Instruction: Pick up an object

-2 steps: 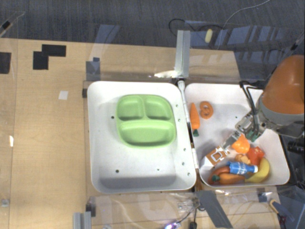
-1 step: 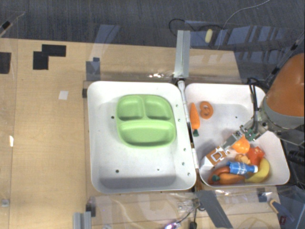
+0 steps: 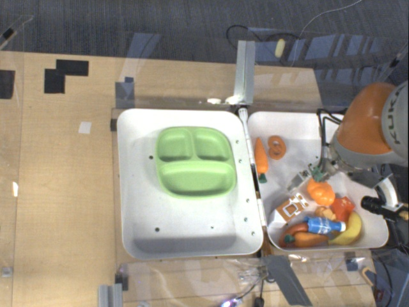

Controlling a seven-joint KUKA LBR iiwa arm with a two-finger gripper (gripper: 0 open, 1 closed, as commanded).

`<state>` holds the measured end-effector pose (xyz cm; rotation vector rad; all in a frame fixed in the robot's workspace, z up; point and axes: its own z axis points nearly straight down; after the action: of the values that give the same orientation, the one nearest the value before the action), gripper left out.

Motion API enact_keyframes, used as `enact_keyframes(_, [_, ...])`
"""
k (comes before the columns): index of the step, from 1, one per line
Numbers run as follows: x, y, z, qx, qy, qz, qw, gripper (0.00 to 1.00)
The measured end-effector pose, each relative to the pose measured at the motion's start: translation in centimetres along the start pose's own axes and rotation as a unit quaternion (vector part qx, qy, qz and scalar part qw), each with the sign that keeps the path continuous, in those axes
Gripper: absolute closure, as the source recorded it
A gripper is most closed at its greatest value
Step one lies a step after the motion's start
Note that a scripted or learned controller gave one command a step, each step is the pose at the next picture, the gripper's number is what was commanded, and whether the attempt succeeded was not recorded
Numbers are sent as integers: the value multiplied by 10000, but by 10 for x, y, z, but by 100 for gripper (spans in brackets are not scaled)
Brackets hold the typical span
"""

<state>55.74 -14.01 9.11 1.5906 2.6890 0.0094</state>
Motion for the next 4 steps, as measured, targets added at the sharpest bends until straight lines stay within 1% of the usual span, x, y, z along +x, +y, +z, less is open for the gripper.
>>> enact_keyframes(1, [-30, -15, 1, 17, 22, 1206, 9927, 0])
enact_keyframes(2, [-20, -27, 1, 2, 6, 1639, 9865, 0])
enact_keyframes(3, [-20, -24, -10, -19, 6, 1615, 9869, 100])
enact_keyframes(4, [-11, -63, -44, 54, 43, 449, 9990, 100])
